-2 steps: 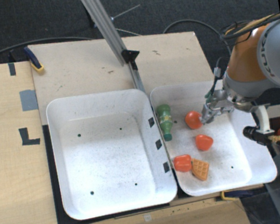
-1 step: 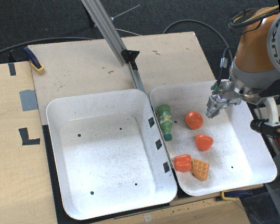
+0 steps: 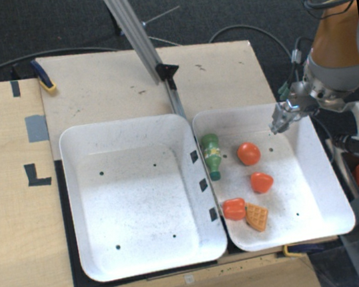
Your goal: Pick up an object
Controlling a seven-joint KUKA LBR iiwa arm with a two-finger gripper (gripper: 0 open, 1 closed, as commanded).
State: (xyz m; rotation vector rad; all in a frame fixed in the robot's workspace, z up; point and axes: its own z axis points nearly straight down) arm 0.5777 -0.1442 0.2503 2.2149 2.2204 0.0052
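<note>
You see the gripper above the right bin's upper right corner (fingers too small to tell). In this bin lie a green bottle, two tomatoes, an orange piece and a waffle.

Even, diffuse overhead light; scene moderately bright, no hard glare. White bins read bright but not blown out, speckled grain showing on their floors. Soft, short shadows under the bin rims along the near edge. Dark carpet at top stays murky, little detail. Overall sharpness modest: fine edges slightly soft, colours a bit washed. Arm at right looks slightly blurred. No strong bending of straight lines at frame edges.
</note>
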